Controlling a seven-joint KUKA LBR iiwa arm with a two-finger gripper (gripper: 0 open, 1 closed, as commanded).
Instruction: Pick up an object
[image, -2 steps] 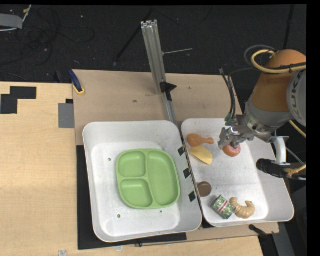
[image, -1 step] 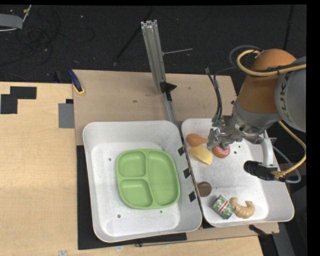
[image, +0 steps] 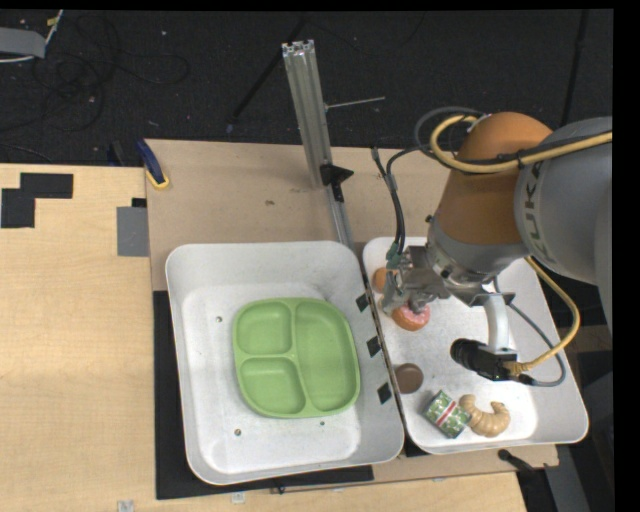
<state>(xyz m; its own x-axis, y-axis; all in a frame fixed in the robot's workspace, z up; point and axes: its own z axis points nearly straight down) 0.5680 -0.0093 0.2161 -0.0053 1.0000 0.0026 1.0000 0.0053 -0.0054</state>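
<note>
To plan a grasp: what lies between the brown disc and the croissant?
In the camera view, a green packet lies between the brown disc and the croissant.

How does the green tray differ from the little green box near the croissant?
The tray is far larger than the box. The tray is plain pale green with three compartments, while the box is darker green with white print. The tray lies flat in the left bin, square to it; the box sits in the right bin, turned at an angle beside the croissant. Both are green and lie apart from the gripper.
</note>
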